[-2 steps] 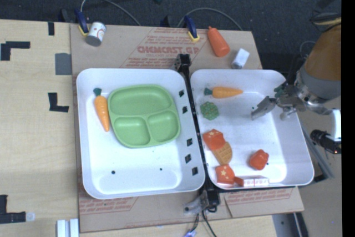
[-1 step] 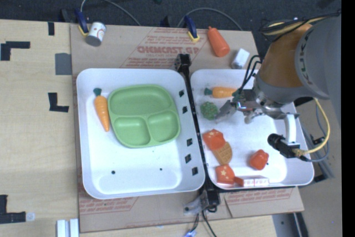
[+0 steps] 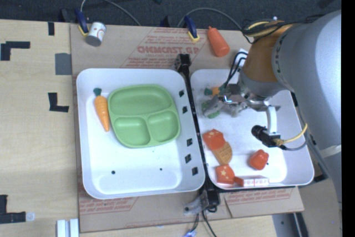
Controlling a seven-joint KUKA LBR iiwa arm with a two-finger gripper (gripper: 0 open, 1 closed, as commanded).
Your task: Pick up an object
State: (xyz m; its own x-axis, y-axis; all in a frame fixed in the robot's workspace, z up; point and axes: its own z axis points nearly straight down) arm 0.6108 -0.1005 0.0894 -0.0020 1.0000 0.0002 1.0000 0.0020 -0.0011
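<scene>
Grey metal and an orange band mark the arm (image 3: pixel 310 64) as it reaches in from 3 o'clock over the right bin (image 3: pixel 302 175). Its gripper (image 3: pixel 223 99) hangs low at about 10 o'clock in that bin. The gripper's tip is a tangle of dark and silver parts seen from above, and whether it is open or closed cannot be told. A small grey-green object (image 3: pixel 211 109) lies just beside the tip at its 8 o'clock, and contact cannot be judged. A tiny green-and-orange piece (image 3: pixel 209 90) sits near the tip at its 10 o'clock.

More objects lie loose on the same bin's floor. An orange-red chunk (image 3: pixel 213 138) sits at 8 o'clock. A tan waffle-patterned piece (image 3: pixel 224 153) touches it on the lower side, and an orange piece (image 3: pixel 225 174) lies by the near wall at 7 o'clock. A red round object (image 3: pixel 258 160) sits at 5 o'clock, apart from the rest.

The arm's bulk hides the right bin's 1 to 3 o'clock area. A black fitting with a yellow cable (image 3: pixel 265 135) covers part of the floor.

In the left bin (image 3: pixel 89 175), a green divided plate (image 3: pixel 145 115) lies near the centre. A toy carrot (image 3: pixel 101 110) lies just beside it at 9 o'clock. An orange carrot-shaped object (image 3: pixel 218 42) rests on the cardboard (image 3: pixel 155 50) beyond the bins at 12 o'clock.
</scene>
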